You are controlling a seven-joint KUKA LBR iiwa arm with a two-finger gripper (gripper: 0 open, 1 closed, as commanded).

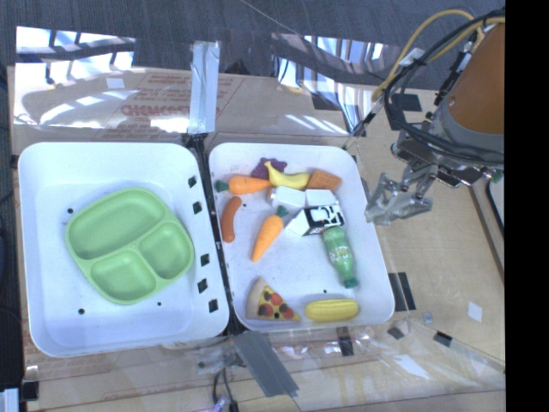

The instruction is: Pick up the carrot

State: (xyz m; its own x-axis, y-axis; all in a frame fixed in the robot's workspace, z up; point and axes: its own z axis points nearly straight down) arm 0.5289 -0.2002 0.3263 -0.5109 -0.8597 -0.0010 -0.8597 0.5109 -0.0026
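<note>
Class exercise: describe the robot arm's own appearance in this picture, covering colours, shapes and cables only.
The grey arm with an orange band carries looping yellow and black cables and ends in a pale metallic two-finger gripper.

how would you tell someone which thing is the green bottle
Look in the right-hand white bin, the one crowded with toy food. Along its right side lies the green bottle, just below a black-and-white carton and above a yellow corn cob. It is that bin's sole green item.
</note>
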